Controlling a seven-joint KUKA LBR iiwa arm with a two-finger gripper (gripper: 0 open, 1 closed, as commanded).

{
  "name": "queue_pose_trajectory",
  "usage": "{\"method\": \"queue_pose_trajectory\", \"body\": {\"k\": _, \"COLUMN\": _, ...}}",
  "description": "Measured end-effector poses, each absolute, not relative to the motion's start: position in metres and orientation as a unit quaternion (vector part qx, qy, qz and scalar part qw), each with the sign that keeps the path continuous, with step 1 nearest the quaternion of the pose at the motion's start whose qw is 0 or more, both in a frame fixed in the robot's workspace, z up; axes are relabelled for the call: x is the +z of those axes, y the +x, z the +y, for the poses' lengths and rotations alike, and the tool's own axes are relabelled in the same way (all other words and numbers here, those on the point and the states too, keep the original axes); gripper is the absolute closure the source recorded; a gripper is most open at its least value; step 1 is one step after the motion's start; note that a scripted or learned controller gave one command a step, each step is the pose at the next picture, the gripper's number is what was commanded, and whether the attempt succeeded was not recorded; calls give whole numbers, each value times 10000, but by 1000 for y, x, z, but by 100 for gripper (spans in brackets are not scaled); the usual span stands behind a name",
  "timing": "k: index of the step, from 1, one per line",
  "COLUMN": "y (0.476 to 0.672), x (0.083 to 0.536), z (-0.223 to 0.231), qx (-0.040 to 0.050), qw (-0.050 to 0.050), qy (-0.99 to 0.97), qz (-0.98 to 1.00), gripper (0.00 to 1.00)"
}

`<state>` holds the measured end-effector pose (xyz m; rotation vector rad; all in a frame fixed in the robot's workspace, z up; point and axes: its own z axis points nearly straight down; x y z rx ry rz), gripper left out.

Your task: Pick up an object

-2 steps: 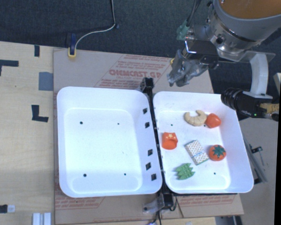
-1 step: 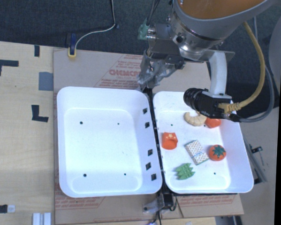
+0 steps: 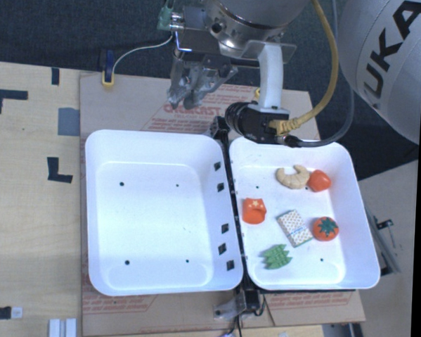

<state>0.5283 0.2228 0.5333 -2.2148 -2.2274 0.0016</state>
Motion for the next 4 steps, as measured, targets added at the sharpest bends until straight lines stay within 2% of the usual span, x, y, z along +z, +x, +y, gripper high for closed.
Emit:
{"method": "queue_pose_trajectory", "body": {"k": 1, "y": 564, "x": 534, "z": 204, "qx": 5, "qw": -5, "qy": -7073, "qz": -7069, "gripper": 100}}
{"method": "queue_pose_trajectory", "body": {"k": 2, "y": 568, "x": 325, "z": 172, "qx": 81, "qw": 34, "qy": -7078, "qz": -7063, "gripper": 100}}
{"method": "queue_pose_trajectory", "body": {"k": 3, "y": 535, "x": 360, "z": 112, "qx": 10, "qw": 1, "qy": -7085, "qz": -7057, "gripper": 100}}
{"method": "queue_pose_trajectory", "body": {"k": 4, "y": 481, "x": 395, "z": 56, "qx": 3, "qw": 2, "qy": -7083, "qz": -7059, "gripper": 100}}
